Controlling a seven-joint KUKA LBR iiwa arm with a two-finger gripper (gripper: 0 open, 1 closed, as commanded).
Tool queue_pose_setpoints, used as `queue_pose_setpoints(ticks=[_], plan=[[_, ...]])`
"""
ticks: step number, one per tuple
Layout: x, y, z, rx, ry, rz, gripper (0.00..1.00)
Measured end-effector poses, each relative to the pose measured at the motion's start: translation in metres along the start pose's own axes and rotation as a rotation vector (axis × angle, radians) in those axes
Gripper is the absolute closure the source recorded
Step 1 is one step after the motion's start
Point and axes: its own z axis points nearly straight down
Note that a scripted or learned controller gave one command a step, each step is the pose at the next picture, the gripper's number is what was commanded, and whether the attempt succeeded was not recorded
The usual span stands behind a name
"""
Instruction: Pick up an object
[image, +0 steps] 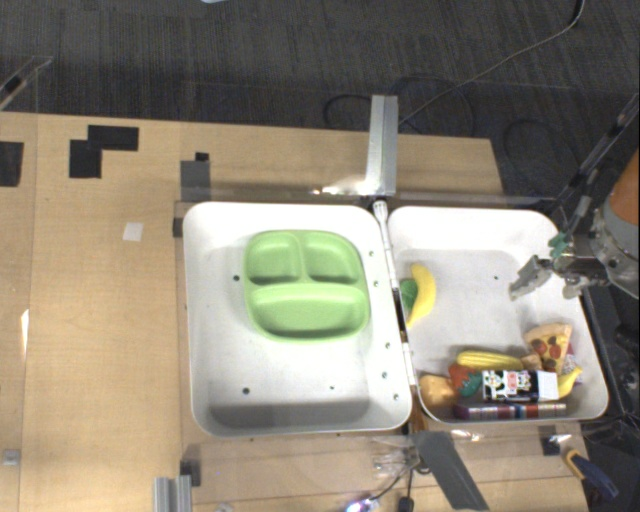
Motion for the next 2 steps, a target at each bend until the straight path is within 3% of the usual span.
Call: queue_pose_setpoints(ticks=[1,2], plan=[[0.064,0.068,0.142,-0.012,-0.001,0.022,0.00],[0.011,0.047,0.134,-0.001,-0.001,0.035,0.00]])
